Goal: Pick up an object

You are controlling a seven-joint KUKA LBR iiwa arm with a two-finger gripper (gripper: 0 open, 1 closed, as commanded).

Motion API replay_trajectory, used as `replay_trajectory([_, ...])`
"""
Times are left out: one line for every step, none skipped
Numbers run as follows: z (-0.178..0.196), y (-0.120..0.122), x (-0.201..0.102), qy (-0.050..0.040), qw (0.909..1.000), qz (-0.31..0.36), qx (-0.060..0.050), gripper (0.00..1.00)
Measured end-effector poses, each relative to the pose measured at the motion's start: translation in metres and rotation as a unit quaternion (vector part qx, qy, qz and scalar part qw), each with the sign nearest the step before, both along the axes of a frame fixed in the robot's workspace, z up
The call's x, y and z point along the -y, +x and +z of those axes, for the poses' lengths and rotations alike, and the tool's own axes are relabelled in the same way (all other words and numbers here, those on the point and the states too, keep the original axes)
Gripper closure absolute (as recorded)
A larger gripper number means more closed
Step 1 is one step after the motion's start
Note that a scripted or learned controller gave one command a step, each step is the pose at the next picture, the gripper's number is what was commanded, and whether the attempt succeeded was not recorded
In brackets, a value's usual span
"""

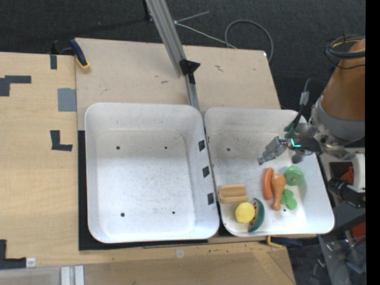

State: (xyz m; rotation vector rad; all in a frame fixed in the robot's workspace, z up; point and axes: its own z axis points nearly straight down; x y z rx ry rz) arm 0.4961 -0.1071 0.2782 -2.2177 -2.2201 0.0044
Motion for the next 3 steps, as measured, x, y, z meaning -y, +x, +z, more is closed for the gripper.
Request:
replay_trajectory([0.002, 0.001, 0.0, -0.0004, 1.0, 0.001, 0.002, 0.0])
replay_trajectory([-0.057, -0.006, 0.006, 0.0001, 1.0, -0.001, -0.002, 0.0])
replay_trajectory([-0.12, -0.006, 0.002, 0.0005, 1.0, 0.0, -0.002, 0.0])
